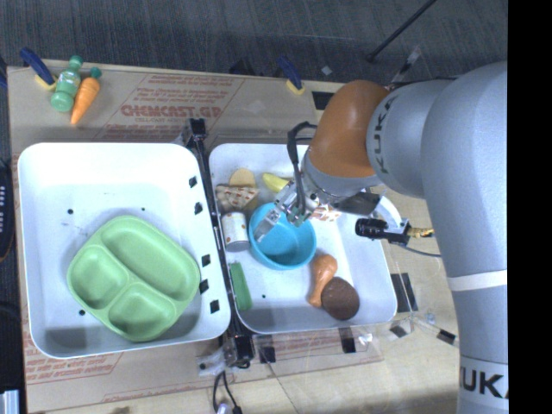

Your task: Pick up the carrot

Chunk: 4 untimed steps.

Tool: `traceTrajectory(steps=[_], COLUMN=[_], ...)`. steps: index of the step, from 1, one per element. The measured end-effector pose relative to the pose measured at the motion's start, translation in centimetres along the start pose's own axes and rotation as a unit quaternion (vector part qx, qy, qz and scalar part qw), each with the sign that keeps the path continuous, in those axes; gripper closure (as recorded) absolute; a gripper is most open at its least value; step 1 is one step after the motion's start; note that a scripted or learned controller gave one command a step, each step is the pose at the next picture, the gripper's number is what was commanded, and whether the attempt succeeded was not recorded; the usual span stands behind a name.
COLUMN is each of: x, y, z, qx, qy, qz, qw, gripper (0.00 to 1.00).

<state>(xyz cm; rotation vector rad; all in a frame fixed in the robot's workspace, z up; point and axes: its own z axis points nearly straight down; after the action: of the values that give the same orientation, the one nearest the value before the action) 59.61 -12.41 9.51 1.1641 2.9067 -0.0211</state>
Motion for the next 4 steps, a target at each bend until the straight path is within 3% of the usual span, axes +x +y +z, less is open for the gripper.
traceTrajectory(steps=[1, 2, 3, 4], x=[4.7, -2.6, 3.6, -2.8], y=[-7.1, -4.0, -2.4, -0.2], z=[-0.1, -3.9, 0.3, -5.9], qx=[-0.006, -0.006, -0.006, -0.005], qy=[0.003, 0.002, 0.007, 0.001], qz=[-0.191, -0.252, -0.322, -0.324], qw=[0.9816, 0.9677, 0.9467, 0.9462], gripper=[0.00, 0.00, 0.00, 0.00])
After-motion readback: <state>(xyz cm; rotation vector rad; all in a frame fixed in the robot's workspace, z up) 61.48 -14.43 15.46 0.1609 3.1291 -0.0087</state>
